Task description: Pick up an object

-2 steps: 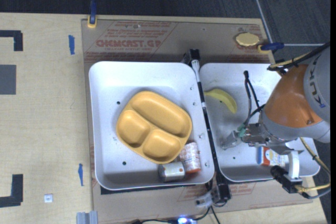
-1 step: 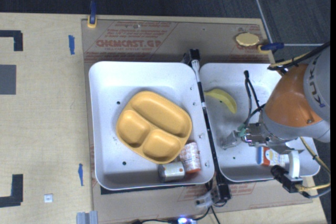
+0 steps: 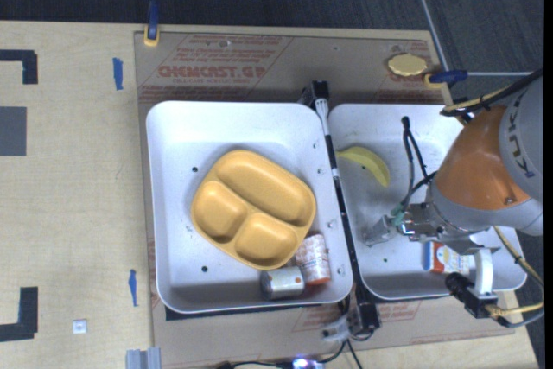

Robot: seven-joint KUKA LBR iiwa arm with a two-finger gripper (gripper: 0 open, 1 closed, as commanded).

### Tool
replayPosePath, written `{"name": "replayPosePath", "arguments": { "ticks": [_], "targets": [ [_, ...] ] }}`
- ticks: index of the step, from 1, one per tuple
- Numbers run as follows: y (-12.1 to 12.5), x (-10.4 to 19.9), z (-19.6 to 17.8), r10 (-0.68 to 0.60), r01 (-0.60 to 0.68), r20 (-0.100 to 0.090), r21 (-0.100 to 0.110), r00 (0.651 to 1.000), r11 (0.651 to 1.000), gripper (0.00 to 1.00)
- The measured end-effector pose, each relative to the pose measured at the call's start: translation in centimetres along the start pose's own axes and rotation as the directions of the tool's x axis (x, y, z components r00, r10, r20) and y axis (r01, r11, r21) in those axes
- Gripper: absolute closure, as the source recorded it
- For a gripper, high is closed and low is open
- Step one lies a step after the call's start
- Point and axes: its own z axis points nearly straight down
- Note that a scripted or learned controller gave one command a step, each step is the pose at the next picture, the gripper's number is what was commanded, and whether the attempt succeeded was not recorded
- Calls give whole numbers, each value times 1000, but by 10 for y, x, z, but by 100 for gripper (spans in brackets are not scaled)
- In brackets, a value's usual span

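Hand (image 3: 378, 231) hangs below banana (image 3: 366, 163) in right bin (image 3: 393, 289).

The cardboard sheet (image 3: 259, 65) under the two bins carries faded red print above the left bin (image 3: 173, 134), roughly "CHEMCAST.GB"; the finer lines around it are too small to read. The arm (image 3: 518, 151) shows part of "KUKA" lettering on its grey housing.
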Motion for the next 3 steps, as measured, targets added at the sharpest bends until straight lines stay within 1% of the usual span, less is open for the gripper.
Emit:
{"name": "replayPosePath", "arguments": {
  "ticks": [1,2,3],
  "targets": [
    [1,0,0,0,0,-1,2,1000,1000,0],
    [10,-1,0,-1,1,-2,6,1000,1000,0],
    [56,1,0,-3,3,0,1,1000,1000,0]
  ]
}}
